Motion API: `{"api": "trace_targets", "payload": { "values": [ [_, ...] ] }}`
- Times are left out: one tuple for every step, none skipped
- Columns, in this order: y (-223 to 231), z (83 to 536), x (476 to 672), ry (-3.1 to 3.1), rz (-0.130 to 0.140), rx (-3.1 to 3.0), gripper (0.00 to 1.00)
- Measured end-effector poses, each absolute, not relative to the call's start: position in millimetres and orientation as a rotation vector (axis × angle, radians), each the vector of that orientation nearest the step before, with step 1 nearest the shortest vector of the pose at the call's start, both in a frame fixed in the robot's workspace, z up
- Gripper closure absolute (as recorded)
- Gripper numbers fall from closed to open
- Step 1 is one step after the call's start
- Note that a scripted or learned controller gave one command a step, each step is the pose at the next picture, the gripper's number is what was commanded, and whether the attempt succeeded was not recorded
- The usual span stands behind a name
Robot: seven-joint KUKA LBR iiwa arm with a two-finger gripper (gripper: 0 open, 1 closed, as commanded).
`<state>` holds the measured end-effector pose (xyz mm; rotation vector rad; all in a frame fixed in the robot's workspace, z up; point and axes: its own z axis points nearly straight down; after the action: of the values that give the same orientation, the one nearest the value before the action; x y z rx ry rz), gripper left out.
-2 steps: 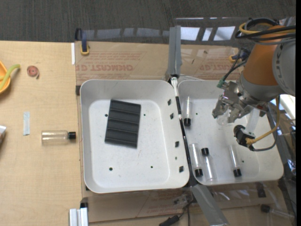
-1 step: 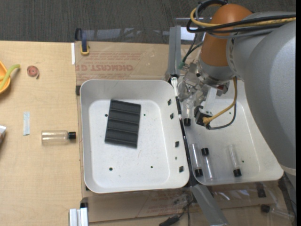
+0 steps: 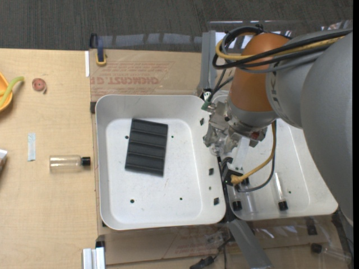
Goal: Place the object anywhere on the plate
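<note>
A dark, ribbed rectangular object lies flat in the left glossy white bin. The metallic gripper hangs over the bins' shared edge, beneath the arm's orange band.

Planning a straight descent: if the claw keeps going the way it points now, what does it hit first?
Probably the rim between the two bins: the claw points down over the left bin's right edge. The black ridged block lies well to its left. Depth is uncertain.
</note>
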<state>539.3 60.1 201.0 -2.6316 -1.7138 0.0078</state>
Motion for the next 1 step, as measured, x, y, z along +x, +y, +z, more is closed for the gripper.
{"api": "trace_targets", "payload": {
  "values": [
    [128.2, 185.0, 653.1, -1.855, 0.009, -2.535, 1.0]
  ]
}}
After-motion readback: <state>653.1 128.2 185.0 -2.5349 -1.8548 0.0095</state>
